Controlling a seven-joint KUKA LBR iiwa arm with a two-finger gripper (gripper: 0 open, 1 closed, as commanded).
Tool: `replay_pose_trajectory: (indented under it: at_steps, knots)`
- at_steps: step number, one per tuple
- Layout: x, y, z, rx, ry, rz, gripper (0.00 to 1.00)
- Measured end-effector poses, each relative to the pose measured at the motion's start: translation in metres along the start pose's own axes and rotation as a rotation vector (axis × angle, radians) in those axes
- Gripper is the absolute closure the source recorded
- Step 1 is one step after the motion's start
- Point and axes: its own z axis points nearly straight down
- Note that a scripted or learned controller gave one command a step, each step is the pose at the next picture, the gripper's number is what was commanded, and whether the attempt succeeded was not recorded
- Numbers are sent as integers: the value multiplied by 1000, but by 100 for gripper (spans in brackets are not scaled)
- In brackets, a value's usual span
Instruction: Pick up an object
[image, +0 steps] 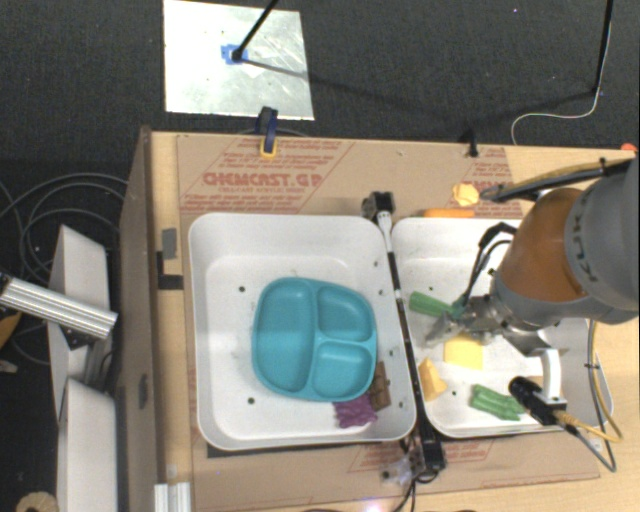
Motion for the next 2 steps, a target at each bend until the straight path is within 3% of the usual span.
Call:
replay_pose_trajectory:
  at_steps: [1, 2]
  knots:
    - [-25, 102, -9, -12, -3, -7, 0]
    - [-24, 98, -18, -6, -1, -8, 100]
